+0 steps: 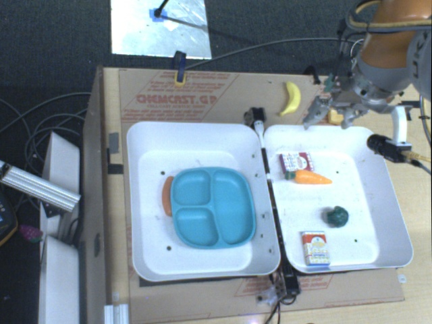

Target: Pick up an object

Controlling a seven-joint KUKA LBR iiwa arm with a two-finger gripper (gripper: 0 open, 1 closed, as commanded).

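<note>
Spread apart, the jaws of the two-finger gripper (331,117) hang above the far rim of the right-hand shallow white bin (385,201), near that bin's far left corner, with nothing between the fingers. One grey fingertip (312,119) points down toward the bench board just behind the rim, the other sits to its right, and a small yellow-orange object (335,117), too small to identify, shows in the gap on the board below them. The grey arm with its orange band (398,9) rises behind the gripper toward the upper right.

Inside the right bin, a small red-and-white printed packet (296,162) lies near the far left corner, with an orange plastic carrot (312,177) touching its near edge and pointing right. A dark green rounded lump (336,215) rests near the middle of the bin floor, well apart from the carrot. An orange-and-white small box (315,248) lies by the near edge, left of centre.

The left-hand shallow white bin (145,147) carries a light blue divided plastic plate (212,204) in its middle, with a flat orange piece (166,195) tucked against the plate's left edge.

On the brown bench board behind the bins, a yellow plastic banana (292,98) lies just left of the gripper, apart from it.
</note>
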